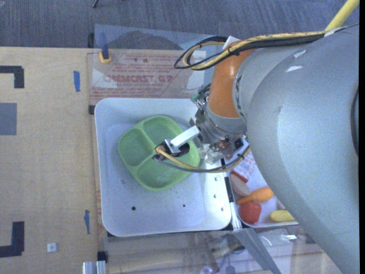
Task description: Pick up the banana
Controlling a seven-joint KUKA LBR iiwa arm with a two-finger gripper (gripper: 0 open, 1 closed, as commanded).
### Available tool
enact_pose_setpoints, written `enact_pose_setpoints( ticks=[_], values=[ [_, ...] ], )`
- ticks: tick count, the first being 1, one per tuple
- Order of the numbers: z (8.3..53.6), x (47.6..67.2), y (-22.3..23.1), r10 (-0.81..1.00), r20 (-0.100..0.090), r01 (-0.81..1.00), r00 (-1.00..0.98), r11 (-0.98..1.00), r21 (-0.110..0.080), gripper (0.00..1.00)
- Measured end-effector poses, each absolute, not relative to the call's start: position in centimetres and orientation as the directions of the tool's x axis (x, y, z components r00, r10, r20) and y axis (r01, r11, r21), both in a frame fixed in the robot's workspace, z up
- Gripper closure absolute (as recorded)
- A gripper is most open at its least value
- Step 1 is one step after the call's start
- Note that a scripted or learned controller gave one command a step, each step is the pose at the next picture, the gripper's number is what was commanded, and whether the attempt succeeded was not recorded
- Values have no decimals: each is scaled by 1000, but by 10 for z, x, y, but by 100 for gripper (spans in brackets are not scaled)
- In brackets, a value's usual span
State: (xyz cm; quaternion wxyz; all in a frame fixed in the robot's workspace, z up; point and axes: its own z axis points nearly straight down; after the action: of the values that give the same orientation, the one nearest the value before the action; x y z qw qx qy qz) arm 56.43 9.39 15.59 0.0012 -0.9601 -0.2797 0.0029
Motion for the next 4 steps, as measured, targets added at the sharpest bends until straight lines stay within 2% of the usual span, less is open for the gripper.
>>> enact_pose_setpoints(
  ticks=[1, 2, 3, 4],
  values=[
    [166, 542, 116, 582, -5, 582, 813, -813, -5, 100],
    [192, 529, 192, 271, 0, 271, 962, -962, 0, 100],
    [328, 566, 223, 358, 2, 358, 934, -934, 1, 100],
    [190, 536, 225, 587, -6, 587, 809, -809, -3, 100]
  ],
)
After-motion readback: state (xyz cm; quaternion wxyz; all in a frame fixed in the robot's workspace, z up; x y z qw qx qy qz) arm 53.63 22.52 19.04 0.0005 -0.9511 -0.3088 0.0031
